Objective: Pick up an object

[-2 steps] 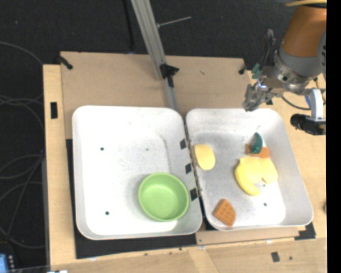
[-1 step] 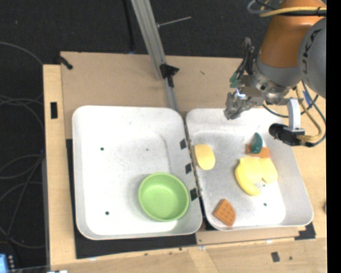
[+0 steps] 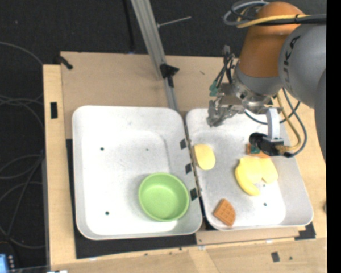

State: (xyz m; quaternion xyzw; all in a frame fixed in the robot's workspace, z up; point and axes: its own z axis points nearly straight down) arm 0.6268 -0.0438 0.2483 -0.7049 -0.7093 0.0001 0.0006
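While fingers (image 3: 217, 117) hover over right bin (image 3: 295, 212) | green bowl (image 3: 163, 196) left

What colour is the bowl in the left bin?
The bowl is light green, seen clearly in the camera view looking down on the bins.

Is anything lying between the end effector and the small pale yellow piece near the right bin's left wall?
Nothing visible does. The end effector sits over the far left corner of the right bin, and only bare bin floor shows between it and the pale yellow piece. The larger yellow object and the orange waffle-like piece lie off that line.
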